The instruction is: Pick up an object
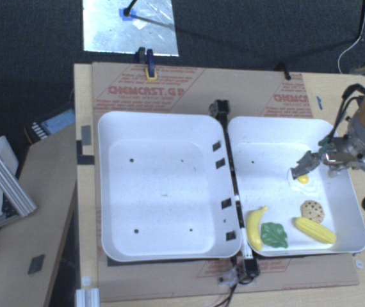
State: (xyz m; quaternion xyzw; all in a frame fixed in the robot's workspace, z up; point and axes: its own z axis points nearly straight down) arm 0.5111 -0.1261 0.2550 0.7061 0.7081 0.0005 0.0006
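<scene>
The right bin (pixel 266 165) holds several toy foods. A fried egg (pixel 303 180), white with a yellow yolk, lies near the bin's middle right. My gripper (pixel 302 165) hangs just above the egg's upper edge, reaching in from the right and partly covering it. A round brown cookie (pixel 312 210) sits below the egg, and a yellow corn cob (pixel 315 230) lies in front of the cookie. A yellow banana (pixel 254 228) rests by the bin's front left corner with a green leafy piece (pixel 274 235) touching its right side.
The left bin (pixel 163 190) stands beside the right one, and a black divider with clips (pixel 228 184) runs between them. Both bins rest on a cardboard sheet (pixel 170 88). A shiny metal plate (pixel 130 18) lies beyond the bench.
</scene>
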